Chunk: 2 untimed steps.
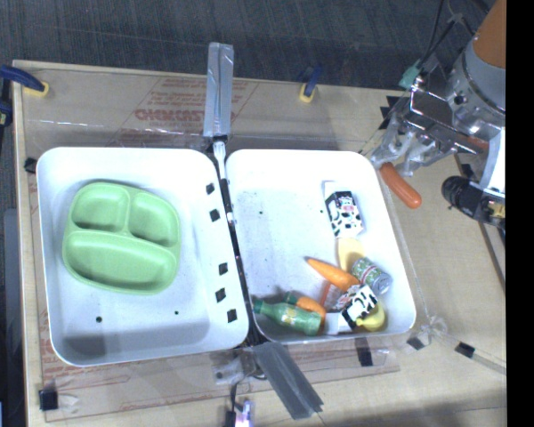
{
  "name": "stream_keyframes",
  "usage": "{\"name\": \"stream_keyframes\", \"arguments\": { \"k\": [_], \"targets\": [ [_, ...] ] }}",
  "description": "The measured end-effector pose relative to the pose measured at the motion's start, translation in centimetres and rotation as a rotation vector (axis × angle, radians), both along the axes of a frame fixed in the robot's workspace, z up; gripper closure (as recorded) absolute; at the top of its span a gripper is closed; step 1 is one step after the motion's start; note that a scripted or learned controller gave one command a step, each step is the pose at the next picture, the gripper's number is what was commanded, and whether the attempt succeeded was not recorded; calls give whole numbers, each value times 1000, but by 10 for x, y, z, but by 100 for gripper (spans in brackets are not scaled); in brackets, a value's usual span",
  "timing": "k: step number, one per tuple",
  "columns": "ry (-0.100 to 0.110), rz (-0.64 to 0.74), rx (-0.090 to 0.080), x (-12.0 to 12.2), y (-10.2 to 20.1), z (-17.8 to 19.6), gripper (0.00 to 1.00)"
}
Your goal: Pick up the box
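- Dark grey carpet lies behind a pale wooden bench (445, 265), which bears two shallow white bins side by side.
- Left white plastic bin (53, 265): holds a light green, three-compartment plastic tray (123, 236), lying flat near the bin's middle.
- Right white plastic bin (276, 229): a loose heap sits in its near right corner, comprising a dark green bottle-shaped toy (285, 316), an orange carrot-shaped toy (331, 272), a small printed can (372, 274), a yellow rounded toy (371, 318) and a small black-and-white patterned item (360, 302).
- Small white rectangular box with a black-and-white cow print (343, 212): lies flat in the right part of the right bin, apart from the heap and with bare floor to its left. Its long axis runs roughly away from the camera; it appears light, rigid and flat-sided.
- Orange cylindrical handle (400, 186): rests on the bench just outside the right bin's far right corner.
- Two-finger metal gripper (409, 149): sits above the bench, beyond the bin's far right corner, well apart from the box; whether it is spread or pressed together cannot be told.
- Step in hand, as judged: approach. A good pick moves the gripper leftward over the box, aligns it across the narrow sides, and descends vertically, clear of the bin wall and of the heap.
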<state>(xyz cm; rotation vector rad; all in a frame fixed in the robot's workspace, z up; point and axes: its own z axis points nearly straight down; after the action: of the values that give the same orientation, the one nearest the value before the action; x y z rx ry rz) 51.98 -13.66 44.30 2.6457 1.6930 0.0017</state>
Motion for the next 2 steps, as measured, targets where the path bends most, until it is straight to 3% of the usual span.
{"name": "stream_keyframes", "arguments": {
  "k": [1,2],
  "targets": [
    [6,-49,1,-38,-15,-136,100],
    [7,3,1,-43,41,-218,100]
  ]
}}
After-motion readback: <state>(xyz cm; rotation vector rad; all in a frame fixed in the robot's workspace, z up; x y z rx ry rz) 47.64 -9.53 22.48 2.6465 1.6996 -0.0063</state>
